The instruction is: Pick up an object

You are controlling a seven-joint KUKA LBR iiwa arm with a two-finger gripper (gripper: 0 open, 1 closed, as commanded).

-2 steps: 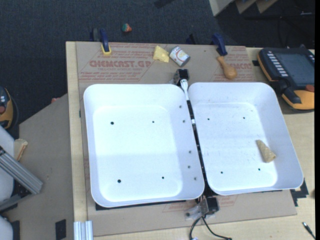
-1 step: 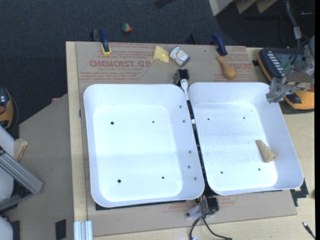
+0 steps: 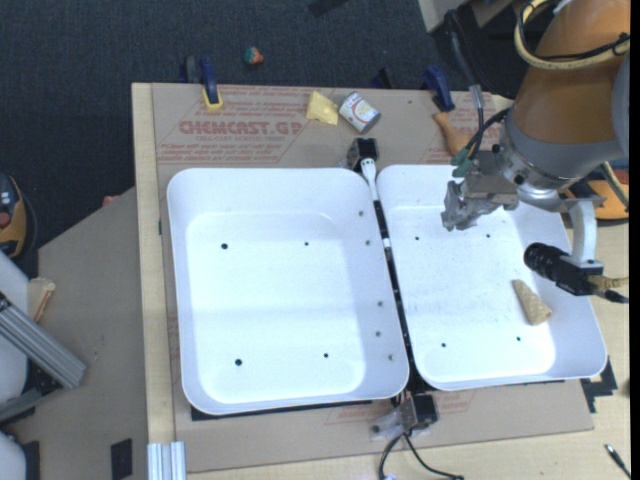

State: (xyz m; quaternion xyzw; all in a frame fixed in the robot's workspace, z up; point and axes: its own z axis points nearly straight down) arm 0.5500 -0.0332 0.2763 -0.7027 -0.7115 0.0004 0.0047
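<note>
A small tan wedge-shaped object (image 3: 532, 302) lies in the right bin (image 3: 480, 363), near its right wall. My gripper (image 3: 458, 218) hangs over the upper middle of that bin, up and to the left of the wedge and well apart from it. Nothing shows between the fingers.
The left bin (image 3: 270, 378) sits beside the right one. On the board behind the bins lie a yellow scrap (image 3: 322, 109), a small white box (image 3: 359, 112) and an orange piece (image 3: 450, 130). Blue clamps (image 3: 209, 80) hold the board's far edge.
</note>
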